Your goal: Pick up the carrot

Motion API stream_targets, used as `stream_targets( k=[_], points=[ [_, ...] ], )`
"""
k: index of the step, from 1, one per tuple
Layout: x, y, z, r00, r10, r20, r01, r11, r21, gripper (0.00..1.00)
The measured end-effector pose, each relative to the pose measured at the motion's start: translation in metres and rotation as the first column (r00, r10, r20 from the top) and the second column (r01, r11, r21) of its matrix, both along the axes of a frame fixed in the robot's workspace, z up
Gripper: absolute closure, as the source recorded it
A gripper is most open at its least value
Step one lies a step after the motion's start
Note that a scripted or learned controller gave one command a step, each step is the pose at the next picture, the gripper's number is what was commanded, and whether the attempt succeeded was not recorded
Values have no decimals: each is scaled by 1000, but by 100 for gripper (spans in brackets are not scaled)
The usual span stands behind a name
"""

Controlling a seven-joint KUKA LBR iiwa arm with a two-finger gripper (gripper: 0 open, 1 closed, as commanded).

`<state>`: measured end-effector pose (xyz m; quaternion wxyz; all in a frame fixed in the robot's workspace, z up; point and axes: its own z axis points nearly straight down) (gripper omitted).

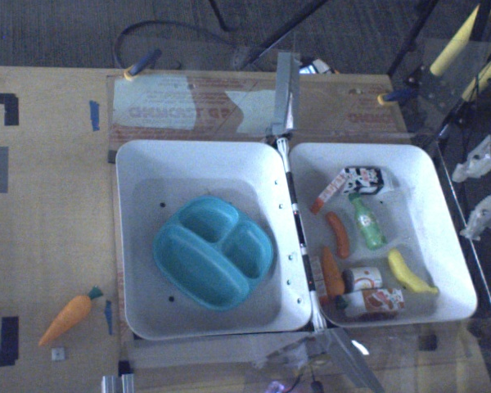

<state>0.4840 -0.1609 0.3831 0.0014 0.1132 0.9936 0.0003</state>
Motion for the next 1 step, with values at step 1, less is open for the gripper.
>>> stream_targets(
  k=[1],
  points=[
    [-3, -36, 4, 977, 214, 1, -214, 977, -1, 0]
  ],
)
